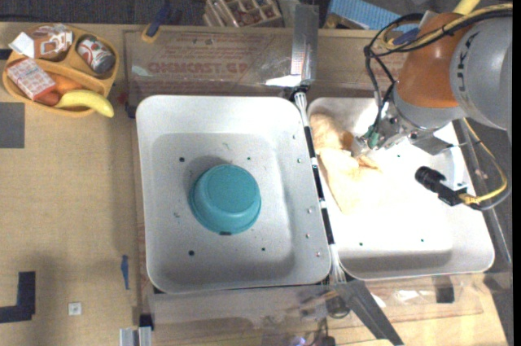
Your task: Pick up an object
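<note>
A teal bowl [226, 198] lies upside down in the middle of the left bin [163, 124]. In the right bin [456, 255] a pale tan, floppy object [342, 173] lies against the left wall, with an orange-brown bit near its upper edge. My gripper [368, 140] is low in the right bin's upper left part, right at the upper edge of the tan object. The wrist hides how the fingers stand, and whether they touch the object.
A black cylindrical part [434, 182] with a cable sticks out beside the arm over the right bin. A yellow tray [57, 74] with a banana and packets sits on the bench at far left. Boxes and cables crowd the back edge.
</note>
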You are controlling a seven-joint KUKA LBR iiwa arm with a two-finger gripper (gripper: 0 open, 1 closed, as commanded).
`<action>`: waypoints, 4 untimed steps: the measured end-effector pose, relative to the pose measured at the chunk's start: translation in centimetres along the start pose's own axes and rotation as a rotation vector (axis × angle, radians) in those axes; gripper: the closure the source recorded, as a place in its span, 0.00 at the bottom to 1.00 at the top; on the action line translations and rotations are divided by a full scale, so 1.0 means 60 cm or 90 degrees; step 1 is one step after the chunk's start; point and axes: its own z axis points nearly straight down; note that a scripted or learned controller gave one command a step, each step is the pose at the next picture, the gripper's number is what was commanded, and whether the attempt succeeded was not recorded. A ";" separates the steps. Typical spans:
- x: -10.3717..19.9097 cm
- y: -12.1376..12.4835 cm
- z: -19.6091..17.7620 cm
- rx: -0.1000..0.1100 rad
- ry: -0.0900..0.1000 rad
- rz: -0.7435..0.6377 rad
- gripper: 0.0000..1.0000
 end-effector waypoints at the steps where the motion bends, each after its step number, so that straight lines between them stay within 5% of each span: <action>1: 0.000 0.000 0.000 0.000 0.000 0.000 0.00; 2: -0.002 0.008 0.019 0.003 0.000 -0.024 0.00; 3: -0.003 0.011 0.000 0.000 -0.001 -0.023 1.00; 4: -0.004 0.011 0.000 0.000 -0.001 -0.023 0.00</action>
